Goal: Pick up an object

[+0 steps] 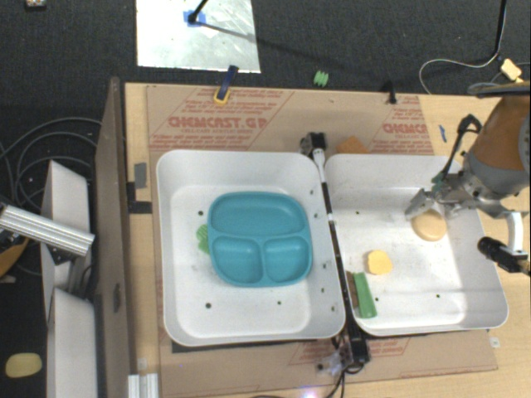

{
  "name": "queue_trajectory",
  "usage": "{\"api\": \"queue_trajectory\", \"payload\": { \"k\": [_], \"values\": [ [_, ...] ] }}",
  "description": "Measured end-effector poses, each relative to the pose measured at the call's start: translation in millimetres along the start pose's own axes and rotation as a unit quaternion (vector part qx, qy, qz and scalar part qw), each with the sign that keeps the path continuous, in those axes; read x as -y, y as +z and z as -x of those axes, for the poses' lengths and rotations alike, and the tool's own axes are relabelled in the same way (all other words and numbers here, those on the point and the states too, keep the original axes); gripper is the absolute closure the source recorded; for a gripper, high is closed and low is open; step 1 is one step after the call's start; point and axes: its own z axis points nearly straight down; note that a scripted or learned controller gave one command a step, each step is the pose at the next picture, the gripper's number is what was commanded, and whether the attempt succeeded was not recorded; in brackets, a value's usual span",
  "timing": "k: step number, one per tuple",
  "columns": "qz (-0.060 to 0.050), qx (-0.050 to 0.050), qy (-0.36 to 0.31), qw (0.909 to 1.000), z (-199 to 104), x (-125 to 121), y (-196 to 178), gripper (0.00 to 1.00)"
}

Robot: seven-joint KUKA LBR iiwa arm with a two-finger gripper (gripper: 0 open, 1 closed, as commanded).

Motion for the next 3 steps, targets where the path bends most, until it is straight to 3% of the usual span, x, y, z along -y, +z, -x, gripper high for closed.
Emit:
{"api": "queue_trajectory", "payload": {
  "k": [2,3],
  "values": [
    [-0.002,0.000,0.002,1.0000,0.5,7.3,15.8,0.00],
    [0.001,0.001,0.001,1.0000,1.0,5.3,2.6,1.00]
  ]
}}
